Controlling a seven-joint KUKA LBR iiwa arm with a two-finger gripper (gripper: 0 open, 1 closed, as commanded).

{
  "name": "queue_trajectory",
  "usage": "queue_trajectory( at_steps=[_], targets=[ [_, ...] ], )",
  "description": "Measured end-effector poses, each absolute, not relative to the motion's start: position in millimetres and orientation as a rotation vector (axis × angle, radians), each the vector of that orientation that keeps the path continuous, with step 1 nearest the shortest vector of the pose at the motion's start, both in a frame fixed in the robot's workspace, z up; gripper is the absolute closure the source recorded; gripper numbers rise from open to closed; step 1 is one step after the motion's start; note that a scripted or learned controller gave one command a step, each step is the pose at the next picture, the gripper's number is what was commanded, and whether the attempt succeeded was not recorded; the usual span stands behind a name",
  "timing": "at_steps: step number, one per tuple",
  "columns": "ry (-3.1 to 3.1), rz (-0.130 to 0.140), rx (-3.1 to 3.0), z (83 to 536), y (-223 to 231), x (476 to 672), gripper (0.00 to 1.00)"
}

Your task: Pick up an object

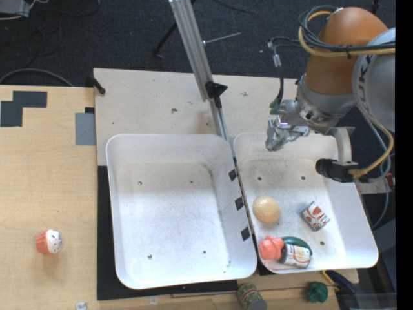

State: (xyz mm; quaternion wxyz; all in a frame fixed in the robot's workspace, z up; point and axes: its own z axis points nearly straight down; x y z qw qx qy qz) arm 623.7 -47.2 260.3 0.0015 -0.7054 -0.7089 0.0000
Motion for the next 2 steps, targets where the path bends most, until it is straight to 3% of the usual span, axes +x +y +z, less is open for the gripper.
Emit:
queue_trajectory(
  at_steps=[2],
  targets=[
    [-2.221,0.003,-2.216,232,59,639.6,1.0]
  ],
)
